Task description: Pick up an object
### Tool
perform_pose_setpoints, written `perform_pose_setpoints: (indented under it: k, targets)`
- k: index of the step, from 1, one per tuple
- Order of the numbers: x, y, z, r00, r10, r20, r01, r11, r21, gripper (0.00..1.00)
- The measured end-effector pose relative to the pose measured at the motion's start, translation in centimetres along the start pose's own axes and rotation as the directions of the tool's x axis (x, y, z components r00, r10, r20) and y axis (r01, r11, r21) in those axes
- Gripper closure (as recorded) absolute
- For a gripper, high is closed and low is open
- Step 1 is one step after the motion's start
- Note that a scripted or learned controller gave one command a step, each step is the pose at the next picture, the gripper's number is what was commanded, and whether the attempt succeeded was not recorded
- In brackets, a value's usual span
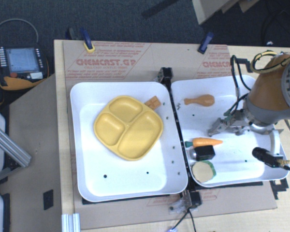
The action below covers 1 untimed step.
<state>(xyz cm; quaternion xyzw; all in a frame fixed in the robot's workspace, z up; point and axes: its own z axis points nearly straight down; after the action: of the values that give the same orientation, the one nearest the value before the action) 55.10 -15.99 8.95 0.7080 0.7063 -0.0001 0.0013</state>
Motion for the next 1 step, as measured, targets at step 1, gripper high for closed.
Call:
perform_pose_setpoints:
  k: [1]
  targets:
    - [0.13,0.42,-1.44,1.000,-0.002,0.000,0.002,1.000,-0.013,1.00]
